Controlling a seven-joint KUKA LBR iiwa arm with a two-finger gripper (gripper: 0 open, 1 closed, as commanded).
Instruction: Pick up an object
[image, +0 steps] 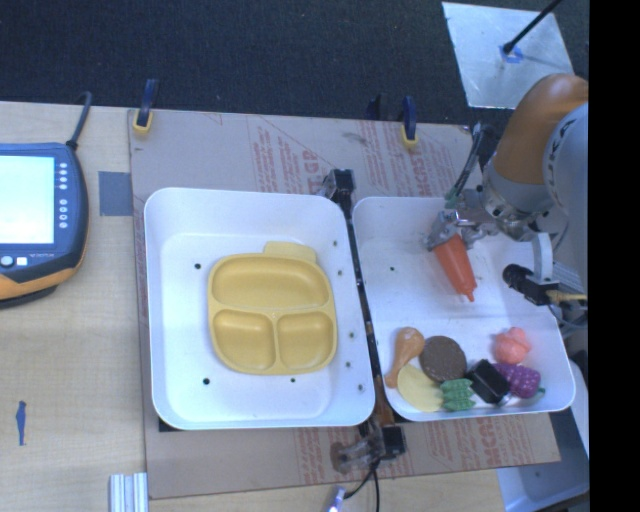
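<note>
The end effector (452, 232), seemingly pinching the carrot (456, 264) by its top, hangs right of the yellow tray (271, 312) over the right bin (400, 220), so the pick looks underway and calls for a straight lift.

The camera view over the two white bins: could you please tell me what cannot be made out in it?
- Pincer: in the camera view, small and crowded against the orange plastic carrot; whether it grips the carrot cannot be told.
- Pale yellow flat piece: mostly covered by the yellow three-compartment plastic tray.
- Toy foods heaped at the right white bin's near edge: overlapping, so shapes are partly covered.
- Grey and orange arm: cut off at the right.
</note>
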